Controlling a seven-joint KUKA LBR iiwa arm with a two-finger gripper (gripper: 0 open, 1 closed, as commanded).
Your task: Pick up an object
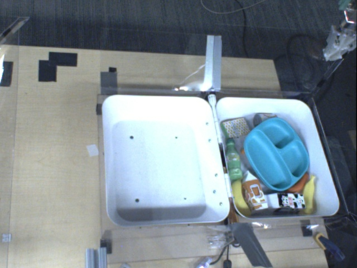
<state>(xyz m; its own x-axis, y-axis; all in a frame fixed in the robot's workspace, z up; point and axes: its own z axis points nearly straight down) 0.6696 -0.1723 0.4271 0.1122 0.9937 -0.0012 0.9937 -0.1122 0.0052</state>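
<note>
The right bin [318,128] holds a heap of objects. A blue divided plate [277,152] lies tilted on top and covers much of the heap. Left of it, a green bottle [232,161] lies along the bin's left wall, with a green patterned packet [236,127] behind it. A grey item [263,118] peeks out past the plate's far edge. At the front are a yellow banana-shaped piece [240,199], a small orange and white box [255,196], a black and white item [292,201] and a yellow piece [309,190].
The left bin [159,106] stands beside the right one, their walls touching. A metal post [213,63] rises behind the seam. Black marks [56,65] lie on the wooden bench at the far left. A cable [245,7] loops on the dark floor behind.
</note>
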